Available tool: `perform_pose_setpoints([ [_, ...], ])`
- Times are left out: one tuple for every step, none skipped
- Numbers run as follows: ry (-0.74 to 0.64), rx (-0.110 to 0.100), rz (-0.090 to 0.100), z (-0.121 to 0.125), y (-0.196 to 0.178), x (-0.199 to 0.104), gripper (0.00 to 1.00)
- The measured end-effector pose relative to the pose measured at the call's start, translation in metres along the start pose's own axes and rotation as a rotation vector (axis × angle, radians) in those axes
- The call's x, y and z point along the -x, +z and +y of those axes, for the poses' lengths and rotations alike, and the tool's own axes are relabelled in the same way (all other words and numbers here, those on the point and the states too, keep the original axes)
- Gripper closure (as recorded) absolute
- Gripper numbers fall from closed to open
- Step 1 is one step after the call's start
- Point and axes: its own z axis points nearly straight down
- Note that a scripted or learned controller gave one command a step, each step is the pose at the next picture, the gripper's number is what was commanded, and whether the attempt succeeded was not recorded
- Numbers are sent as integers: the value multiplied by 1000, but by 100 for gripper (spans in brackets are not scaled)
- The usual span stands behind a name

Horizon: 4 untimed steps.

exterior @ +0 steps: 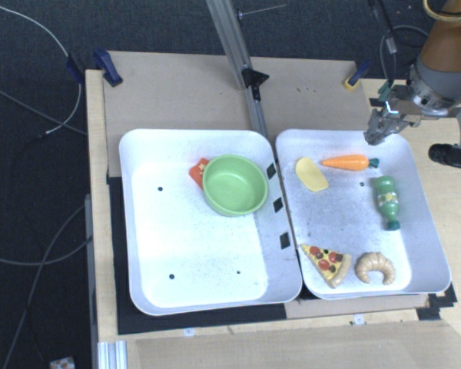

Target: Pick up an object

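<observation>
My gripper (375, 134) hangs over the far right corner of the right bin (415, 157), just above and right of an orange carrot (344, 161). Nothing shows between its fingers. Also in the right bin lie a yellow chip-like piece (312, 175), a green bottle (386, 201), a pizza slice (326, 263) and a croissant (375, 267). The left bin (177, 260) holds a green bowl (233, 184) with a red object (197, 171) partly hidden behind it.
A slanted metal pole (232, 37) rises from the bench behind the bins. Blue clamps (106, 66) sit at the bench's far corners. Black clips (278, 204) line the seam between the bins. Cables trail over the dark floor at left.
</observation>
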Motion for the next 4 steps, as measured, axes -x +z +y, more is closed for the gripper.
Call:
perform_pose_setpoints([
  [-3, -1, 3, -5, -15, -55, 100],
  [-5, -1, 4, -7, -26, -118, 100],
  [-6, 3, 3, -6, -31, -184, 100],
  [-4, 8, 0, -6, -37, -231, 100],
])
